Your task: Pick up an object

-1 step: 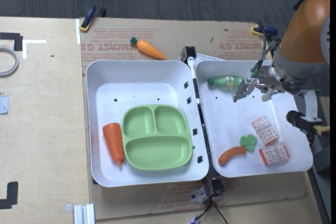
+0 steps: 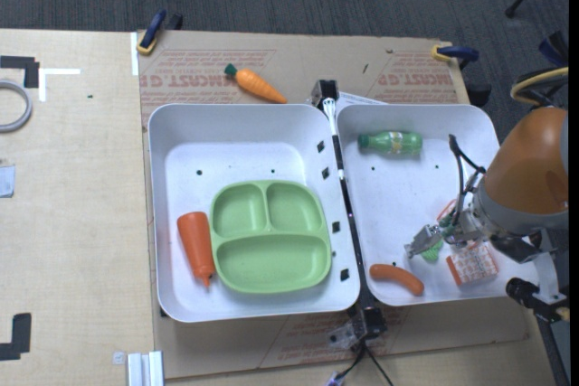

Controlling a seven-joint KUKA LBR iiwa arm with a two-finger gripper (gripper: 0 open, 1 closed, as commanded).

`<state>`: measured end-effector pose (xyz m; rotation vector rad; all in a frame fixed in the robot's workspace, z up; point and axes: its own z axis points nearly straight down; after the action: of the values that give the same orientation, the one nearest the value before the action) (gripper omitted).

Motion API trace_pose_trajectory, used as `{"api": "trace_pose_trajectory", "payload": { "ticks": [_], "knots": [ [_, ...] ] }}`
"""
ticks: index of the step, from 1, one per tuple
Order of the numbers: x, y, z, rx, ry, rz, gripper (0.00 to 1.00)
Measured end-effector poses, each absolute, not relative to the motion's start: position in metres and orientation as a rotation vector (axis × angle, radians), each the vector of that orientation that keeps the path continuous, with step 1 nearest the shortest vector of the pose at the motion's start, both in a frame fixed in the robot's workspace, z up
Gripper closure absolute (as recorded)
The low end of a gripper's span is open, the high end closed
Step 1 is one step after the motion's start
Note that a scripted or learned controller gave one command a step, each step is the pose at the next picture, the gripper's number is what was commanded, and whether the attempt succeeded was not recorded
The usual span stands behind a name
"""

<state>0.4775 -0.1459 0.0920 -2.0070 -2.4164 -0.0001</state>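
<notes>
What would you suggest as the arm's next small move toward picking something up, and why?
Probably a short descent onto the small green object right under the gripper in the right bin. The gripper sits low over it, with the orange sausage and a red-and-white packet lying close by, so that green piece seems the nearest target. Whether anything is already held is unclear.

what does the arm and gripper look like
The arm is grey with a broad, rounded orange band above the wrist. Thin black cables loop off its left side. The gripper is small, grey metal, with slim fingers. Markings are too small to read.
</notes>
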Motion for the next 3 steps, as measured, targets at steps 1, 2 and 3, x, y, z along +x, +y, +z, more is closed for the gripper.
{"api": "trace_pose_trajectory", "payload": {
  "ticks": [1,2,3],
  "knots": [
    [0.479,-0.146,0.102,-2.012,-2.415,-0.002,1.0],
    [0.479,-0.146,0.102,-2.011,-2.415,-0.002,0.0],
    [0.536,-0.134,0.092,-1.844,-2.545,0.0,0.0]
  ]
}}
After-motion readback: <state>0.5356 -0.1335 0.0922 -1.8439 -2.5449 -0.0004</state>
